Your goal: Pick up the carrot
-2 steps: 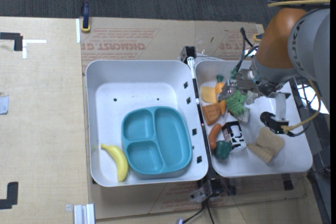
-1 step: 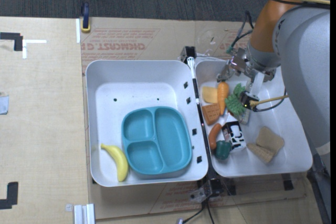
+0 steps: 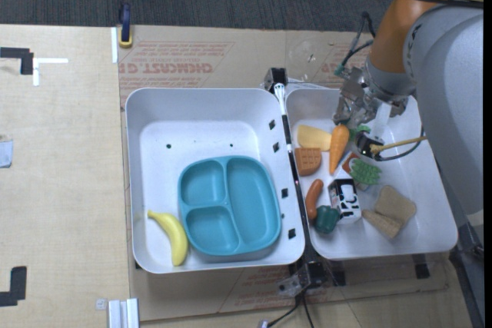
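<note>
Tapered smooth orange carrot (image 3: 338,147) in right bin (image 3: 430,238), jaws just above its top, grip state can't tell.

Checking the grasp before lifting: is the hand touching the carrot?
Cannot tell. In the camera view the hand sits right above the carrot's top end, overlapping it, with neither contact nor gap plainly visible.

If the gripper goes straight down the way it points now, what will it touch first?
Probably the carrot: the gripper sits just above its thick top end. Depth is unclear, so it could instead land on the bin floor beside it.
</note>
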Tool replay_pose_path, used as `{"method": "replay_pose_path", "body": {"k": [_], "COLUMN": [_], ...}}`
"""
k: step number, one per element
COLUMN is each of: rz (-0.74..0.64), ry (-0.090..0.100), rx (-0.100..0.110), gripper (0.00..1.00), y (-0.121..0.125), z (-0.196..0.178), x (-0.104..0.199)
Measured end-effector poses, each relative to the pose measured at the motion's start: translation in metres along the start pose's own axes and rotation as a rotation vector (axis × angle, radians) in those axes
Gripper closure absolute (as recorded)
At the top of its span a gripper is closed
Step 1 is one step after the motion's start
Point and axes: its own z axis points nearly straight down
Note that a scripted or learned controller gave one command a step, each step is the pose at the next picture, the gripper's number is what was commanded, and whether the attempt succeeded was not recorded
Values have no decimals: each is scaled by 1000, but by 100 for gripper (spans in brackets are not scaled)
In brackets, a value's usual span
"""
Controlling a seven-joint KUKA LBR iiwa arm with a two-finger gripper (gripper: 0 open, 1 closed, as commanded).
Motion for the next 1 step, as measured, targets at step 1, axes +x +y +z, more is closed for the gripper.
{"method": "replay_pose_path", "body": {"k": [1], "rz": [72], "ry": [1], "rx": [17], "gripper": [100], "y": [-21], "z": [-83], "x": [40]}}
